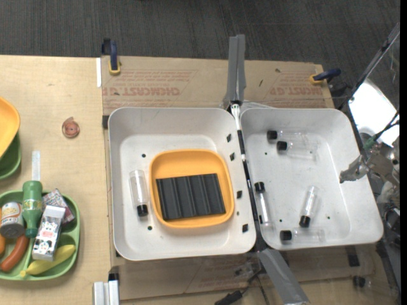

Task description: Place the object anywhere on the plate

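While one plate (191, 164) sits left, five vials (307, 206) right.

A lab: clamped cardboard (216, 81) beneath two white bins (121, 170).

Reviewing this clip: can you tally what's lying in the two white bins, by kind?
Orange plate: 1
Black ridged block: 1
Clear black-capped vials: 6 (1 in the left bin, apparently 5 in the right bin)
Total: 8
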`<action>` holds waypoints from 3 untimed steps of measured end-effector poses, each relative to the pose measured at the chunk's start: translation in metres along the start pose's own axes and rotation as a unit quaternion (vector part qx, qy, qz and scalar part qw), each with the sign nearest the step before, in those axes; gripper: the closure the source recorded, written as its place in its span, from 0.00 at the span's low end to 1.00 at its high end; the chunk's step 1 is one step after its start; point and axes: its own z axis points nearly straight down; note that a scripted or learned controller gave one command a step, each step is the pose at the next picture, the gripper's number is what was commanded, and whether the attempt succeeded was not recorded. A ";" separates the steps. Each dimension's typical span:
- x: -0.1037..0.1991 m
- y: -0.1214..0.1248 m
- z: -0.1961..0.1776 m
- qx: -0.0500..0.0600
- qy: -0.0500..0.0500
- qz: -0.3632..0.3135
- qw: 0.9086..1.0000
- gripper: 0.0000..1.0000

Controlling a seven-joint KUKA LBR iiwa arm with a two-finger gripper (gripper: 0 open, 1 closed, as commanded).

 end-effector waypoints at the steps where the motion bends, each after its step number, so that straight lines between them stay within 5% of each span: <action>1: 0.000 0.000 0.015 0.000 0.000 -0.182 0.983 0.00; 2: 0.057 0.088 0.009 -0.002 -0.001 -0.258 0.966 0.00; 3: 0.043 -0.027 0.093 0.000 0.000 -0.289 0.957 0.00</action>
